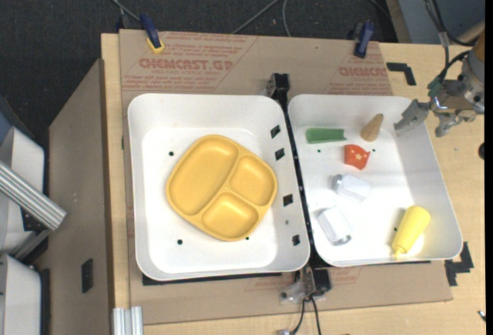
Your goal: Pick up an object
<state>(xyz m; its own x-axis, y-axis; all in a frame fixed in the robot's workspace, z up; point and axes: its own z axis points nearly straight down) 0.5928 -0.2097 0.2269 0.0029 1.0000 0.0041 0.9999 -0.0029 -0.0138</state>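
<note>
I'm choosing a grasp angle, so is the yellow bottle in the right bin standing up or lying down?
Lying down. The yellow bottle rests on its side near the front right corner of the right bin, its length slanting along the bin floor.

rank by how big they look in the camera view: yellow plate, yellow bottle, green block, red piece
1. yellow plate, by far the largest
2. yellow bottle
3. green block
4. red piece
The green block and the red piece look close in size, so their order is unsure.

The yellow divided plate (222, 187) takes up most of the left bin (142, 172); in the right bin (439, 172), bare floor lies between the scattered small things, widest along its right side
</note>
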